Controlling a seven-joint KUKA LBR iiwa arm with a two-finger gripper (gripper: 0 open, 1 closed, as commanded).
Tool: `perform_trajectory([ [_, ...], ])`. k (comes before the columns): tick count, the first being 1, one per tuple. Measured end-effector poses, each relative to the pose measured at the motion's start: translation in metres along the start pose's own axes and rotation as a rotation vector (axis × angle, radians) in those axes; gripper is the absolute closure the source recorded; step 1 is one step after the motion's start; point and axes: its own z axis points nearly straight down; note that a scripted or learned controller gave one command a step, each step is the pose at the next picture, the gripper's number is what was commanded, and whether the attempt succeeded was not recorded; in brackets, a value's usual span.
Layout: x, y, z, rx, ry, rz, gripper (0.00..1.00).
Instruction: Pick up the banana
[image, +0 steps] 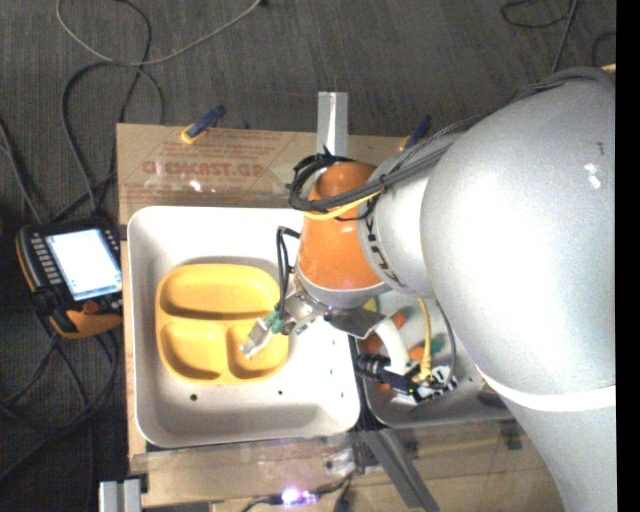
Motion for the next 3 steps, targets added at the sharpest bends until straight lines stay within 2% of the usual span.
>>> perform_trajectory([
  [1,-0.035,0.078,0.021,0.0,0.005,0.011,0.0],
  [2,-0.041,0.075,0.012,0.011,-0.005,0.015,1.0],
  [3,-0.001,0.082,-0.106,-0.001,-0.007,0.017,1.0],
])
